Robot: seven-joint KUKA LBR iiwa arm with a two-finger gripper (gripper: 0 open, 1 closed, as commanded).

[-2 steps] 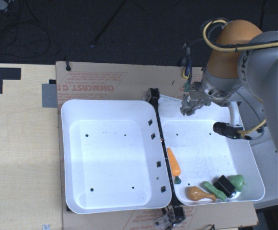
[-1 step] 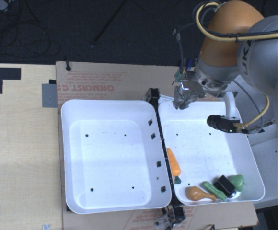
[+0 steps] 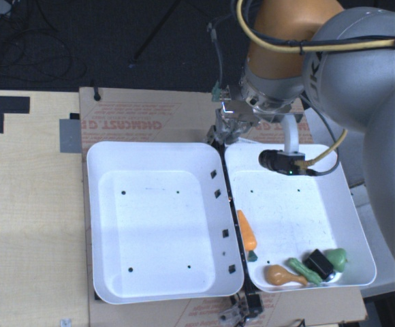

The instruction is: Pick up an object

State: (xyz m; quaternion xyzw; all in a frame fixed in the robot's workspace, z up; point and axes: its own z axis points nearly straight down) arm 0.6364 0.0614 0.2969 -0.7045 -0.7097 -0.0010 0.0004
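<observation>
Beige tabletop carries two white bins, and the orange carrot-shaped object lies in the right bin against its left wall, long axis near-to-far, while the tool hovers at the far rim, grip state indeterminable.

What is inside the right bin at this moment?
The right bin holds an orange carrot-like piece by its left wall, and near the front corner a tan piece, a green piece and a black block. The block covers part of the green piece.
</observation>
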